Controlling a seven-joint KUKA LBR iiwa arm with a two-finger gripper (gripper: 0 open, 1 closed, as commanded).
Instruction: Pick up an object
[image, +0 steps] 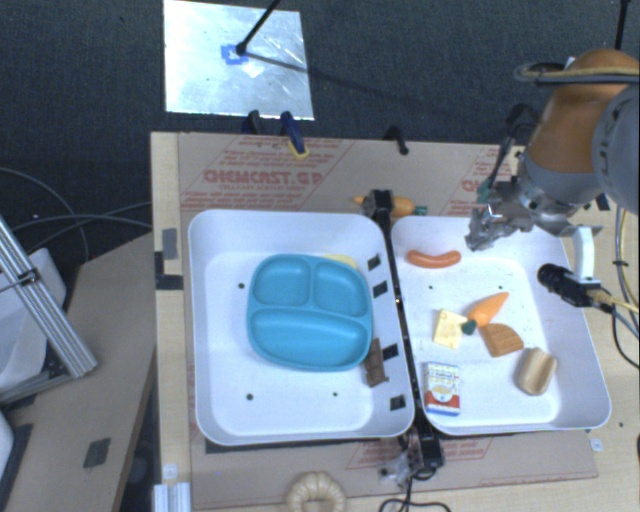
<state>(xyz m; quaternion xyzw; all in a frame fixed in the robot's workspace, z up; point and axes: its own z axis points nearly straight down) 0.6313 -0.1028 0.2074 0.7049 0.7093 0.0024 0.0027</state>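
Several toy foods lie in the right bin (575, 395): a sausage (433, 259) at the back, an orange carrot (487, 307), a yellow cheese wedge (449, 327), a brown bread slice (502, 340), a tan roll (535, 371) and a small red and white carton (443, 389) at the front. My gripper (480, 235) hangs over the back of this bin, just right of the sausage and apart from it. Nothing shows between its fingers.
The left bin (215, 390) holds a blue divided plate (308, 310), with a yellow piece behind it and a brown piece (375, 365) by the dividing wall. A black cylinder (562, 282) juts over the right bin's right side. An orange item (400, 207) lies behind the bins.
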